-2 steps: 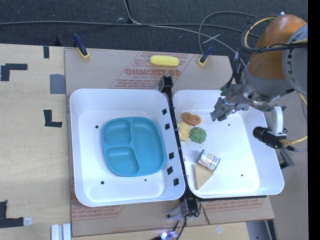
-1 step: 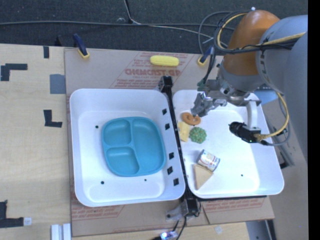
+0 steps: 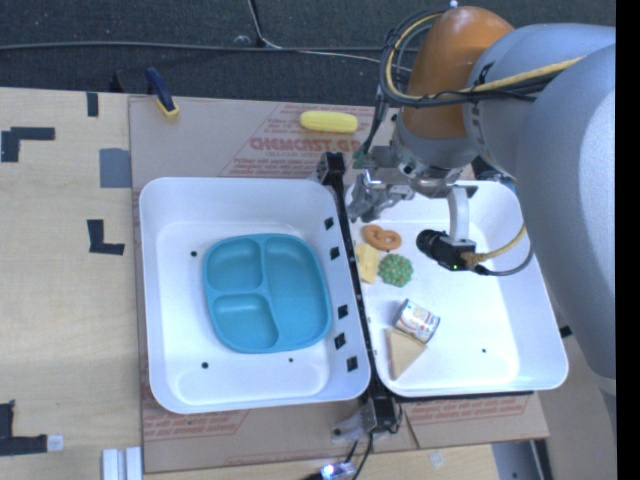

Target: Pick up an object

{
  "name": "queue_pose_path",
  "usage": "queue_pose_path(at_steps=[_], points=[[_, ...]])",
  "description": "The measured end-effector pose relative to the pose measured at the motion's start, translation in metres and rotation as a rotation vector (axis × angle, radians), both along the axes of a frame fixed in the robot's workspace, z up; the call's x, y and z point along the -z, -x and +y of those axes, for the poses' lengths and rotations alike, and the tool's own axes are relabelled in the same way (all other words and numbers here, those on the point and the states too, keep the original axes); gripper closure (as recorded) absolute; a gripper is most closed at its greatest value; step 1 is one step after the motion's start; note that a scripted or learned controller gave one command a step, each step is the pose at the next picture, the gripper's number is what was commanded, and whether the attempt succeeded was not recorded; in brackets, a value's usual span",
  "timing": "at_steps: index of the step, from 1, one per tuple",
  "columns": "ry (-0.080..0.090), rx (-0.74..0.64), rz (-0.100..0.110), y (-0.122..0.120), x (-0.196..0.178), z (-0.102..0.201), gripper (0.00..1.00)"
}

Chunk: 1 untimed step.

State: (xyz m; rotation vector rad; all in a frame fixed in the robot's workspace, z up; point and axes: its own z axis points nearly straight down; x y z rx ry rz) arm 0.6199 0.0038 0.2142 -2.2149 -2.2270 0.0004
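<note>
Pretzel serves as the landmark: it lies in the right bin, close to the divider between the two bins. Touching its lower side sit a pale yellow piece and a green knobbly ball. Farther down from the pretzel, apart from that cluster, a small tin can lies on its side, and a tan wedge rests just below the can. Left of the pretzel, across the divider, the left bin holds a blue sectioned tray. Up and left of the pretzel, outside both bins, a yellow banana-shaped toy lies on the cardboard.

Above the pretzel hangs the gripper, under the grey wrist and the orange band of the arm. Its metal parts are bunched against the bin's upper rim, and I cannot tell how it is set; nothing is seen held in it.

My judgement is that the approach step is in hand: the tool is over the cluster but no object is taken yet. The next move likely calls for lowering straight onto one item. The pretzel is nearest, but its neighbours press against it, so a clean closure needs care; the can, standing apart, looks the easier target.
</note>
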Motion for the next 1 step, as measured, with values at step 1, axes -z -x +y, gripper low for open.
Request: queue_pose_path(at_steps=[1], points=[[-0.001, -0.001, -0.001, -0.0215, -0.0118, 0.0527, 1.0]])
